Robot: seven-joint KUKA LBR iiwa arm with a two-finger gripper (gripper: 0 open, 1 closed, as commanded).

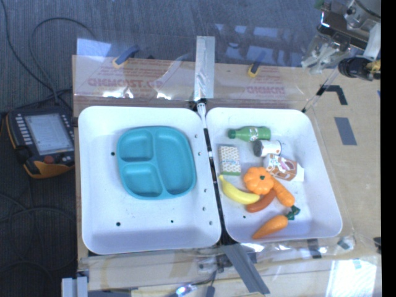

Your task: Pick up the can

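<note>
Grey carpet (37, 54) (cables) | bench (362, 166) tan | can (267, 148) right bin (322, 203) | jaws (322, 57) state unclear

We log, left and below the gripper (322, 54): blue plate (154, 161) in left bin (93, 221), green bottle (249, 133), banana (237, 192), pumpkin (258, 180), two carrots (270, 227).

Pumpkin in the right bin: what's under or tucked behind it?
The pumpkin overlaps a red sausage-like piece and a carrot, with the banana touching its left side. A wrapped snack lies behind it. The bin floor beneath is covered.
</note>
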